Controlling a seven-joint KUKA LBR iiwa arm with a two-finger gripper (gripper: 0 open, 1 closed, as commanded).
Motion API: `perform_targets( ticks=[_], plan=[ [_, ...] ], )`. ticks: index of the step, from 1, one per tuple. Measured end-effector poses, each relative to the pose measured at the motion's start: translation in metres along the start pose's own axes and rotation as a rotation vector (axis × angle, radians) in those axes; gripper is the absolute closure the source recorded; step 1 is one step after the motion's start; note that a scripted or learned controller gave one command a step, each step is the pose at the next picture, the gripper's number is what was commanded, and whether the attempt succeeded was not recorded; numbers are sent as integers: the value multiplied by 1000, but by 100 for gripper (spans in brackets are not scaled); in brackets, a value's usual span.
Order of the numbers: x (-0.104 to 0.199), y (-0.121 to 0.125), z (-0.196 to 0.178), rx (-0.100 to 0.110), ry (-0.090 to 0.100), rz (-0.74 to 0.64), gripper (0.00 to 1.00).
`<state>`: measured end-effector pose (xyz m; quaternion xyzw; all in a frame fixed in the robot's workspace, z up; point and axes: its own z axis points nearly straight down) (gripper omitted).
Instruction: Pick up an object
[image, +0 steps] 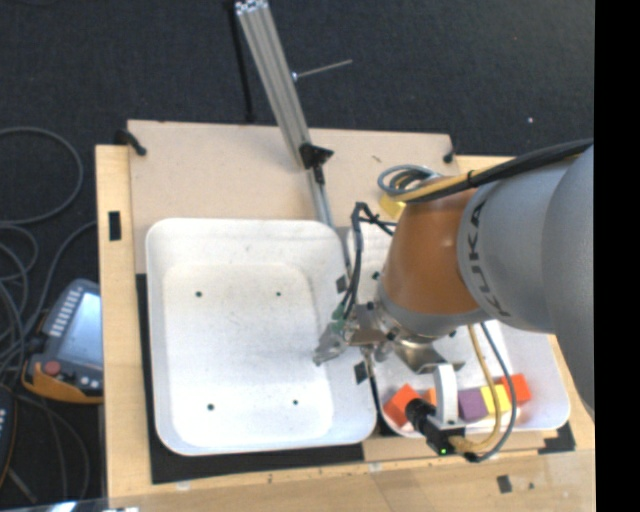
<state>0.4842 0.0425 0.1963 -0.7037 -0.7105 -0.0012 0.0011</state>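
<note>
1. Arm (470, 250), grey with an orange band, reaches in from the right and covers most of the right bin (545, 400).
2. The fingers (335, 345) sit at the arm's lower left end, over the seam where the two bins meet; whether they are apart or together I cannot tell, as they are small and blurred.
3. To the left of the fingers lies the left bin (240, 340), a shallow white tray with a few dark specks on its floor.
4. Below and to the right of the fingers, in the right bin, lie the things to pick: an orange block (405, 402), a purple block (472, 405) beside a yellow piece (492, 400), and a second orange block (517, 388).
5. Cables (480, 425) hang across those blocks, partly hiding them.
6. Above the fingers a metal rail (285, 90) slants up the table (230, 170).
7. Far left of the fingers, off the table, lies a handheld controller (70, 340) among dark cords.
</note>
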Motion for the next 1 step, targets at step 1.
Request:
perform_targets(
  ticks=[1],
  plan=[
    [-33, 63, -86, -12, -5, 7, 0]
  ],
)
